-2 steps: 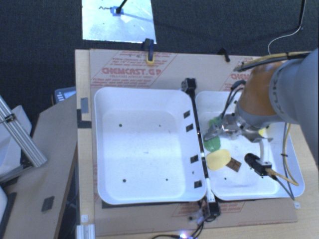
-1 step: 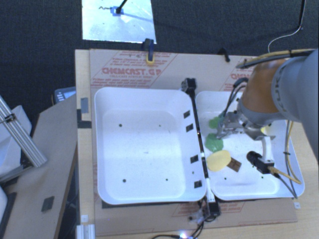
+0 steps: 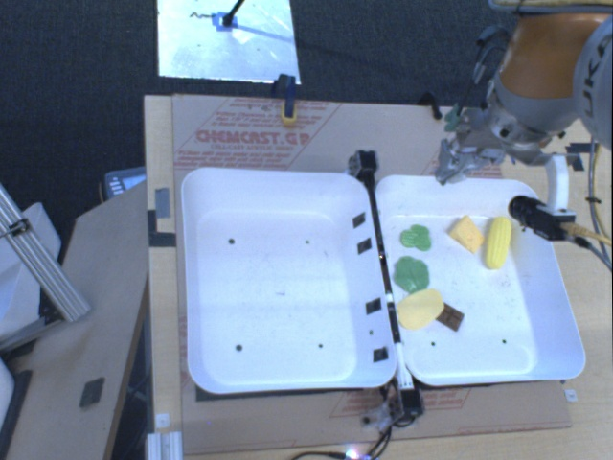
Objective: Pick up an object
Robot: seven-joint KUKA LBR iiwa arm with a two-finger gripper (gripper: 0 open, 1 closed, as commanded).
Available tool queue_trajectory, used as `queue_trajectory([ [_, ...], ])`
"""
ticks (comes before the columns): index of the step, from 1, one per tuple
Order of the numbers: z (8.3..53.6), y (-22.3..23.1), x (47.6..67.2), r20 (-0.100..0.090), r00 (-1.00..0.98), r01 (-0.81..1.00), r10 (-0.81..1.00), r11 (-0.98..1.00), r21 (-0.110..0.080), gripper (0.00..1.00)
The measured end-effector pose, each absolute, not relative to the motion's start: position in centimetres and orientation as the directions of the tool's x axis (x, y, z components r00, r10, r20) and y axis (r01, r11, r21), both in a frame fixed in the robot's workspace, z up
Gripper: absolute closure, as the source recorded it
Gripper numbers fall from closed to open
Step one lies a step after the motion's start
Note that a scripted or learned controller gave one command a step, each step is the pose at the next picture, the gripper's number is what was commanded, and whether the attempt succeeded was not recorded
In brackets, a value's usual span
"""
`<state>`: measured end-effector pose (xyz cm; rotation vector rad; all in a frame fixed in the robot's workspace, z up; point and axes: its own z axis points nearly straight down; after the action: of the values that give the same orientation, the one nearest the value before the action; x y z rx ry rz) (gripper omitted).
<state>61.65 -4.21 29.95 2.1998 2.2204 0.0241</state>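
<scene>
Hovering over the right bin's (image 3: 551, 300) far edge, our claw (image 3: 452, 171) carries nothing we can see; whether it is open or closed we cannot tell. Nearer us in that bin lie a corn cob (image 3: 498, 241), a yellow wedge (image 3: 467, 234), two green pieces (image 3: 413, 257), a pale yellow piece (image 3: 420, 309) and a brown block (image 3: 450, 318).

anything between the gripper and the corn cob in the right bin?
Nothing visible. The gripper hangs over the right bin's far rim; the corn cob lies exposed, with a yellow wedge beside it, not on it.
</scene>
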Motion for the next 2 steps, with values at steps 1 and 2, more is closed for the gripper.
queue_trajectory([
  [1,30.1,-1.5,65.9,0.000,-0.007,1.000,1.000,0.007,0.007,1.00],
  [2,31.3,1.5,66.9,0.001,-0.007,1.000,1.000,0.007,0.004,1.00],
])
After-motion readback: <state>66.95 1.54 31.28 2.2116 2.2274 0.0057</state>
